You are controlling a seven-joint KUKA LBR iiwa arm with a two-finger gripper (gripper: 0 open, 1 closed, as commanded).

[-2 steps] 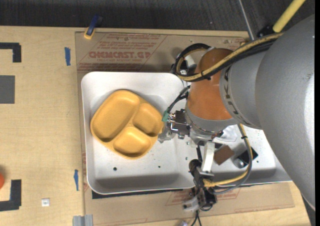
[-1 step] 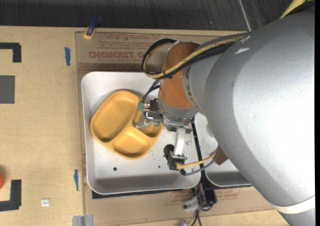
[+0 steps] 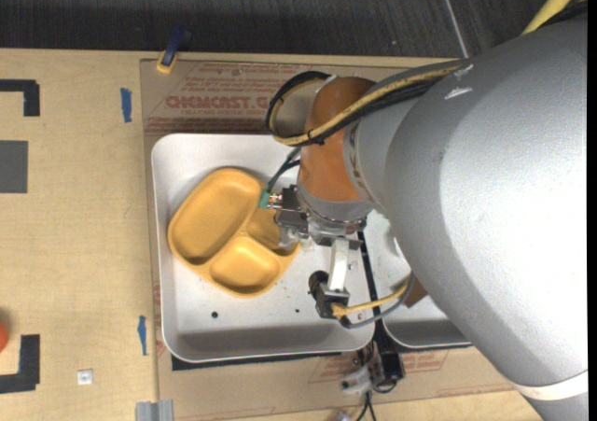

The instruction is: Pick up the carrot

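Gripper: your grey two-finger gripper (image 3: 297, 223) hangs low over the left bin, at the right edge of the dish
Grip: you cannot tell whether it is wide, narrow or holding anything
Dish: the yellow plastic two-compartment dish (image 3: 229, 228) lies askew in the shallow white left bin (image 3: 244, 324)
Carrot: you cannot tell where it lies
Arm: the grey arm (image 3: 485, 214) with its orange band hides most of the white right bin (image 3: 424, 331)
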